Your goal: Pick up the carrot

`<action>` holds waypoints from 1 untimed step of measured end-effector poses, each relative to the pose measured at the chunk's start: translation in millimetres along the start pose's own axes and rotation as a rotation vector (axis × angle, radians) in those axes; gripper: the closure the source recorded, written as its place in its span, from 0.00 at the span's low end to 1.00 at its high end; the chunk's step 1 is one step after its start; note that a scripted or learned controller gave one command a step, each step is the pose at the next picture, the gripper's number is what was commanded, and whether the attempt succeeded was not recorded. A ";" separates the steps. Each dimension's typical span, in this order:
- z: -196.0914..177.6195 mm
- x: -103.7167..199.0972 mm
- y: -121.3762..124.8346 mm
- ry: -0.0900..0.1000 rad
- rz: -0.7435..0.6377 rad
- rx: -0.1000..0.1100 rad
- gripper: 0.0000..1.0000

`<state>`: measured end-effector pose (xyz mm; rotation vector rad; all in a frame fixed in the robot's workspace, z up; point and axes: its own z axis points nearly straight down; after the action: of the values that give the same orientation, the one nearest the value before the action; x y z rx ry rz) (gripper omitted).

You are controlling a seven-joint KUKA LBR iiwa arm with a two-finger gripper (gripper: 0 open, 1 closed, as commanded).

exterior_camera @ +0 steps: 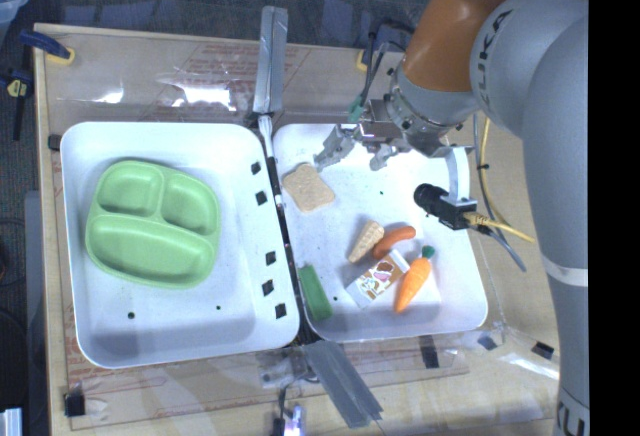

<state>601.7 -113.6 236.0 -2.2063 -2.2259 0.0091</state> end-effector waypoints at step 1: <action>41.8 -54.1 -34.0 -0.001 -0.013 -0.001 0.00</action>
<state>567.8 -168.0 194.5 -2.1928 -2.2410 0.0083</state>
